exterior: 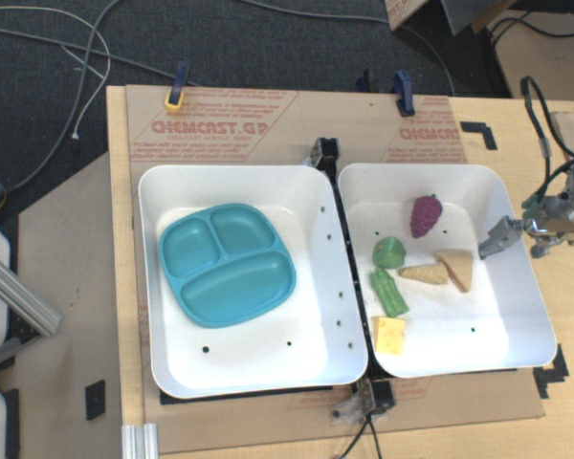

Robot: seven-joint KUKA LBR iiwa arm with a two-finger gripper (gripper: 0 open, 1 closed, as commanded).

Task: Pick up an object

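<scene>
Yellow cheese piece (389, 335) lies in right bin (517, 344) (white, on cardboard-covered bench (268, 122)); gripper (502, 238) at bin's right rim, grasp state unclear; dark carpet (38, 94) behind.

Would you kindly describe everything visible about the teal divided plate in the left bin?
The teal divided plate looks like matte plastic, a rounded rectangle with three compartments: two smaller ones toward the far side and one long one nearer the camera. It lies flat, turned slightly askew, on the floor of the left bin, towards its left. Nothing rests on it or touches it.
</scene>
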